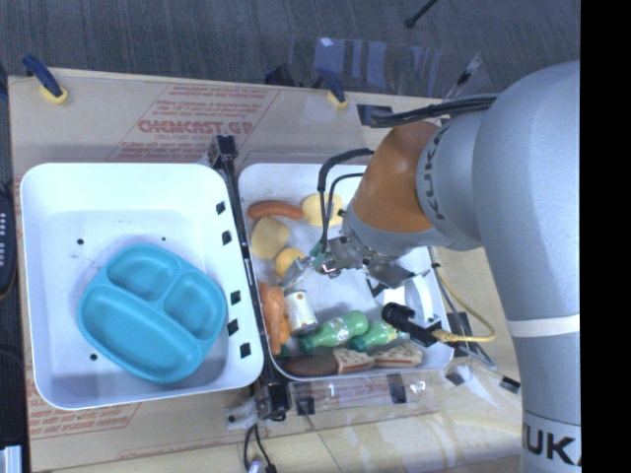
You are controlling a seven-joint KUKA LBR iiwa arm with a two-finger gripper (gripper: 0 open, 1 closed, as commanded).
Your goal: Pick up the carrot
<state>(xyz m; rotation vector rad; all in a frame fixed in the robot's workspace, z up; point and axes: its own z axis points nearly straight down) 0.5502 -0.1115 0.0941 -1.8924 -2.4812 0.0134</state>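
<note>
The carrot (273, 313) is a long orange piece lying along the left wall of the right bin (258, 180), near its front. My gripper (323, 261) hangs low in the middle of that bin, right of and slightly behind the carrot, over a yellow piece of play food. The arm's grey body and orange band (394, 180) cover the bin's right half. The fingertips are small and dark against the clutter.
The right bin also holds a sausage (275, 209), yellow pieces (268, 236), a small white bottle (301, 313), a green bottle (335, 332) and brown slices (345, 362) at the front. The left bin (59, 190) holds a blue divided plate (153, 308).
</note>
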